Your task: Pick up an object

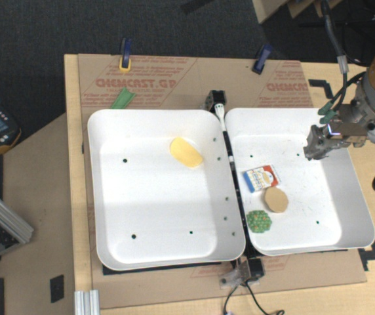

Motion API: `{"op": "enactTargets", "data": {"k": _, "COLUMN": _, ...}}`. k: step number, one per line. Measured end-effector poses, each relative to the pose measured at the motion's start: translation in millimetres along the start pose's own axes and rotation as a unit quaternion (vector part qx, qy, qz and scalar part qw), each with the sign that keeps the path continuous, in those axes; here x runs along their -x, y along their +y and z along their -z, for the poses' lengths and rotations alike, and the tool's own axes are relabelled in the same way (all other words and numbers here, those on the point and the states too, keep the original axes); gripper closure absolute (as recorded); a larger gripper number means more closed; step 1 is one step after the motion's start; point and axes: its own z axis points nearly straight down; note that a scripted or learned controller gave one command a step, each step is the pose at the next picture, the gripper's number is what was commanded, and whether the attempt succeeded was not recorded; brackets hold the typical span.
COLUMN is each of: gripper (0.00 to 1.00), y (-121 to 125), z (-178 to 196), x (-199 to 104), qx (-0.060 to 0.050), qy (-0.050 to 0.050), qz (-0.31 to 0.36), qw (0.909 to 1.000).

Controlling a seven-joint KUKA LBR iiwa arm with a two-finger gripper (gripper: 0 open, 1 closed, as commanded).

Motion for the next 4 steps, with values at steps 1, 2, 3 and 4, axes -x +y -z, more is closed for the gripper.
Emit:
{"op": "enactTargets", "data": {"k": 1, "gripper": 1.0, "y": -1, "z": 13, "x": -74, "qx": 0.0, "qy": 0.001, "qz": 0.003, "qw": 1.0}}
{"op": "enactTargets", "data": {"k": 2, "gripper": 1.0, "y": 0, "z": 23, "x": -70, "qx": 0.0, "qy": 0.0, "qz": 0.0, "qw": 1.0}}
{"op": "enactTargets", "data": {"k": 3, "gripper": 1.0, "y": 1, "z": 34, "x": -70, "qx": 0.002, "qy": 0.0, "qz": 0.0, "qw": 1.0}}
{"op": "enactTargets", "data": {"k": 4, "gripper": 1.0, "y": 25, "z": 21, "x": -91, "qx": -0.001, "qy": 0.0, "qz": 0.0, "qw": 1.0}}
